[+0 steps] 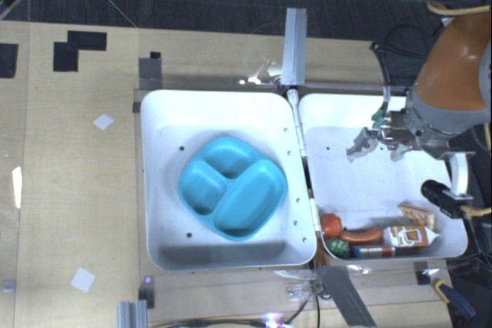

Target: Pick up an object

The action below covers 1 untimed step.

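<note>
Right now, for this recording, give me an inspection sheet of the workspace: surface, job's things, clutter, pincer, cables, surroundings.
Surface: wooden bench with two white bins, left bin and right bin.
Job's things: along the right bin's near wall, a tomato, a sausage, a carton and a wedge.
Clutter: blue divided tray in the left bin.
Pincer: pincer above the right bin's far half, holding nothing; fingers spread.
Cables: thin wire across the dark floor; black cable by the arm.
Surroundings: black markers on the bench, metal post behind the bins.
</note>
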Tool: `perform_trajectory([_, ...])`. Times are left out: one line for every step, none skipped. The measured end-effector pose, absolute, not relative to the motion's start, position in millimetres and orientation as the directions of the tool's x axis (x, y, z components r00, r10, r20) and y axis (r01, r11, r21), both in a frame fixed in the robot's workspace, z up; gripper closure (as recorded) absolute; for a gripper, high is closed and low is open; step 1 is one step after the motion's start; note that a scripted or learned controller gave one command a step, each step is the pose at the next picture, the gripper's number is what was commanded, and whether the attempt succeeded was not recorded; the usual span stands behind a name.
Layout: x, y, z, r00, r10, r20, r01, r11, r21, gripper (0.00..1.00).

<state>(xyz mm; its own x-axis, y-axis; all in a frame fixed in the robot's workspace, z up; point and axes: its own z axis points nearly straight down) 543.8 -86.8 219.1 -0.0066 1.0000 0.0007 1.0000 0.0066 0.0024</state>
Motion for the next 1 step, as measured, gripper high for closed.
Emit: perform_trajectory([486.8,-94.8,128.6,-0.026,1.0,0.001,1.0,0.026,0.0,0.0])
